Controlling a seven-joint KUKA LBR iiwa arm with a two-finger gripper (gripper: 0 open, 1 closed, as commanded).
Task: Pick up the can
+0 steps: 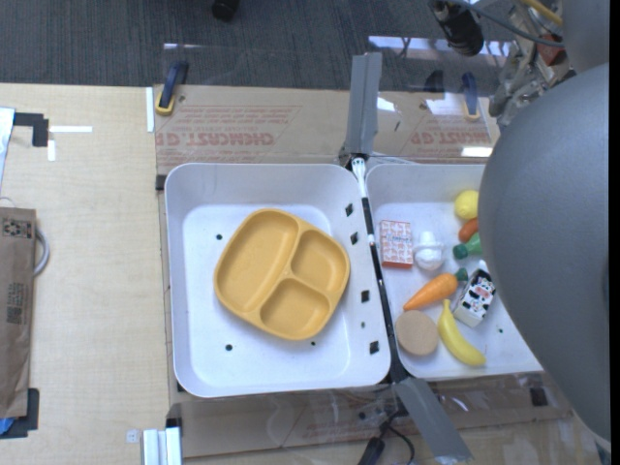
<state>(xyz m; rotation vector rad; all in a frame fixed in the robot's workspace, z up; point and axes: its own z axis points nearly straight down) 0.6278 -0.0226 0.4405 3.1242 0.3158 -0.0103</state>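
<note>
In the right bin, a small red and white labelled item that looks like the can lies near the left wall. A tan round-topped object sits at the front of that bin; I cannot tell whether it is a can seen end-on. The arm's big grey body hangs over the right half of that bin and hides what lies beneath it.
Around the can lie a white lump, a carrot, a banana, a cow-patterned carton, a lemon and small orange and green pieces. The left bin holds a yellow divided plate.
</note>
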